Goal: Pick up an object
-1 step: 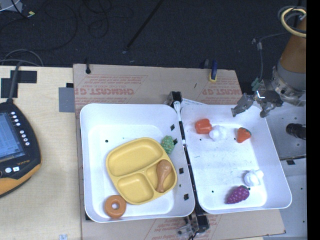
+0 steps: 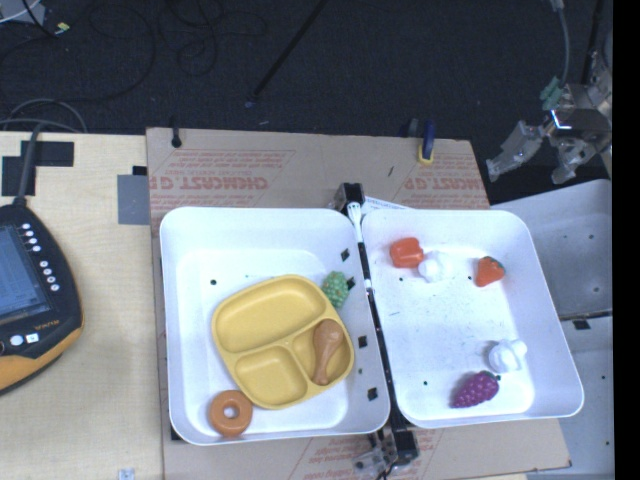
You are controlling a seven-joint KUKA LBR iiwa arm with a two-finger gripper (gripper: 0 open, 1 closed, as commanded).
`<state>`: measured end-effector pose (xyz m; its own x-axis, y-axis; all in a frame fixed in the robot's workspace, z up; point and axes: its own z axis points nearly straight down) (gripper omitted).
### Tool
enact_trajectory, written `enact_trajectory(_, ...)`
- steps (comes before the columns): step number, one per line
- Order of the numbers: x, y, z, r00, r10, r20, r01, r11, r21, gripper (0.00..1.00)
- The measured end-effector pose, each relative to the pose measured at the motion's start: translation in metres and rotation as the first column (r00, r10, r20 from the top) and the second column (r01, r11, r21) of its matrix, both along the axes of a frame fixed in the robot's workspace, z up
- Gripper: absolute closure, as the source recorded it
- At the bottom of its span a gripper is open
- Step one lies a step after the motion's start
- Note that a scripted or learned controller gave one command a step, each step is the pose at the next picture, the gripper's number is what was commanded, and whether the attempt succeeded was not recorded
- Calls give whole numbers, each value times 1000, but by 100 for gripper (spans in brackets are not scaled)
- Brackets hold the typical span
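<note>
Objects for picking lie in the two white bins, all well apart from the gripper (image 2: pixel 560 133), which hangs off the bench at the upper right, outside the right bin (image 2: pixel 560 368); how it is set cannot be told. Nearest it in that bin are a strawberry (image 2: pixel 489 270), an orange piece (image 2: pixel 406 252) touching a small white piece (image 2: pixel 431 267), then another white piece (image 2: pixel 506 355) and purple grapes (image 2: pixel 474 389), with bare floor between them. The left bin (image 2: pixel 190 258) bears a yellow divided plate (image 2: pixel 255 320) with a drumstick (image 2: pixel 326 349), a green piece (image 2: pixel 336 288) at its rim and a doughnut (image 2: pixel 230 412) beside it.
</note>
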<state>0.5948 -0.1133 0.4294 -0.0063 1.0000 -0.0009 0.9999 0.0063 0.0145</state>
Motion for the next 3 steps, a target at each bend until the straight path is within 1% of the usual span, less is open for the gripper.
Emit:
enact_trajectory(1, 0, -1, -1, 1000, -1, -18, 1, 1000, 0, 100)
enact_trajectory(2, -14, 43, -93, 1000, -2, -28, 3, 1000, 4, 100)
enact_trajectory(3, -84, 93, -27, 1000, 0, -12, 0, 1000, 3, 100)
